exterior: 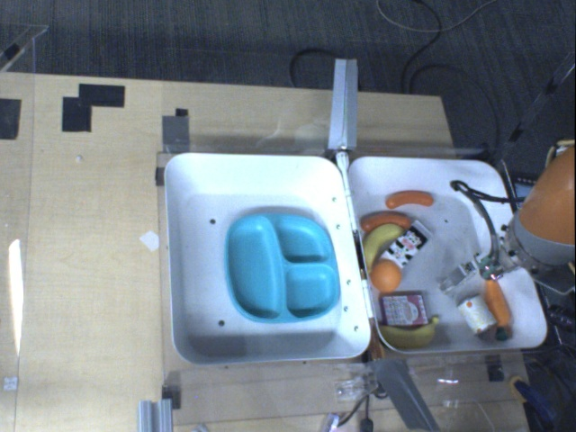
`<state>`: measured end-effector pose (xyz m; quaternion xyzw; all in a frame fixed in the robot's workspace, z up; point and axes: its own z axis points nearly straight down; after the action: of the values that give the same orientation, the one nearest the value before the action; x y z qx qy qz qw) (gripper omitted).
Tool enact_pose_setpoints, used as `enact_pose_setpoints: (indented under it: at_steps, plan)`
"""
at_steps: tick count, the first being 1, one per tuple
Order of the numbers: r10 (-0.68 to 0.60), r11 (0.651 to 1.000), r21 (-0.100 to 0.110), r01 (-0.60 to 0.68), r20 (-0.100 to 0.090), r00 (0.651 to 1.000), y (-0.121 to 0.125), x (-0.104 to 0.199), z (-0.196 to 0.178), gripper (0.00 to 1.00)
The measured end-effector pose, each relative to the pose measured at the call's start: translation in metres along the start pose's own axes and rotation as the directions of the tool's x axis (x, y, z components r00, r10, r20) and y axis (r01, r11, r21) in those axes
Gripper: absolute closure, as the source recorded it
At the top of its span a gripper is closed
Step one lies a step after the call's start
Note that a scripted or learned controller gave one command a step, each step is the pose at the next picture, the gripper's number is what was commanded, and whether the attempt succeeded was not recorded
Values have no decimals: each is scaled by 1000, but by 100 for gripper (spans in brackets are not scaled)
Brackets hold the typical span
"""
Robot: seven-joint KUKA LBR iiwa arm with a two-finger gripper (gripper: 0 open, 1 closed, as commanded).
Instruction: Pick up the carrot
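Orange and small, the carrot (497, 302) lies near the right wall of the right bin (468, 171), beside a little white cup (474, 314). The gripper (474, 273) hangs just left of the carrot, not holding it.

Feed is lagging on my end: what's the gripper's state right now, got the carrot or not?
Gripper: cannot be told; it sits low in the right bin, just above the carrot, which lies on the bin floor.

My grey arm with orange band (551, 207) in from right, two-finger gripper (479, 273) low, angled left-down
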<state>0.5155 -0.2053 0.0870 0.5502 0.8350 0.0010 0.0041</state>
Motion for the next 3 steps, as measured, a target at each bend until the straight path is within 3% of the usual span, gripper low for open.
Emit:
enact_pose_setpoints:
  at_steps: [1,2,3]
  plan:
    - [-10,1000,6,10,-6,1000,39,5,-54,0]
    - [-229,973,-4,229,3,973,-1,58,-3,0]
    - [-562,827,-5,562,3,827,-20,12,-1,0]
